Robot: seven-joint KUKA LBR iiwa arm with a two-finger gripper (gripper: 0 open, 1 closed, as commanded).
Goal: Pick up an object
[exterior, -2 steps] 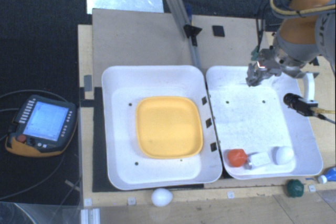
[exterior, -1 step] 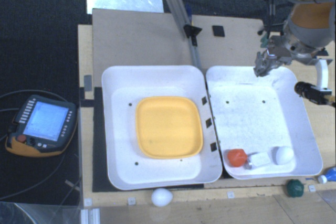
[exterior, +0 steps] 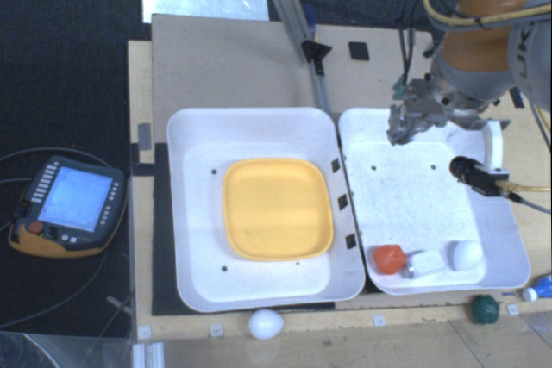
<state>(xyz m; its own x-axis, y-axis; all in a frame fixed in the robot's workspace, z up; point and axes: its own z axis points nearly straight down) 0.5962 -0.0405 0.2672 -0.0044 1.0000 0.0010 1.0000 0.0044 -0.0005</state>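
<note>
Red object (exterior: 387, 258) far from gripper (exterior: 402, 131).

On the surface (exterior: 233, 56), the left bin (exterior: 194, 185) holds a yellow square plate (exterior: 278, 208). The tool (exterior: 402, 130) hangs over the far edge of the right bin (exterior: 414, 194). Along that bin's near side lie a red object (exterior: 387, 258), a small white piece (exterior: 424, 263) and a white ball (exterior: 466, 254). A white egg-shaped object (exterior: 266, 324) sits outside, near the left bin's front rim.
</note>
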